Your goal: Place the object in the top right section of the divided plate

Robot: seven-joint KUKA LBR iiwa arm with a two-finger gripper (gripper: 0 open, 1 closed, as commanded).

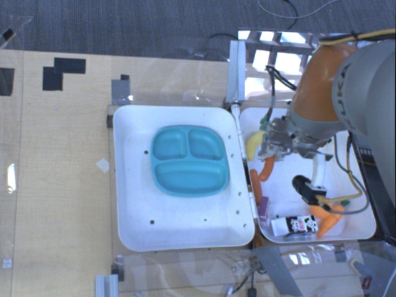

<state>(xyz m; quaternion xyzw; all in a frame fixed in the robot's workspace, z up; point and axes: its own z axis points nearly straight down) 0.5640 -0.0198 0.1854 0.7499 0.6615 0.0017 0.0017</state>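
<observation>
Camera view: The left bin [130, 184] holds a blue divided plate [189, 161] at its centre. The plate has two small sections at 12 o'clock and one long section at 6 o'clock. The right bin [365, 224] lies just beside it at 3 o'clock. The arm [337, 82] reaches over the right bin. The gripper [272, 150] sits low at that bin's 9 o'clock side, beside a yellow object [253, 145]. An orange carrot-like piece [266, 168] lies directly under the gripper; whether the jaws grip it, or how wide they stand, cannot be told. A small carton [296, 226] and an orange item [330, 218] lie at the bin's 6 o'clock edge.
</observation>
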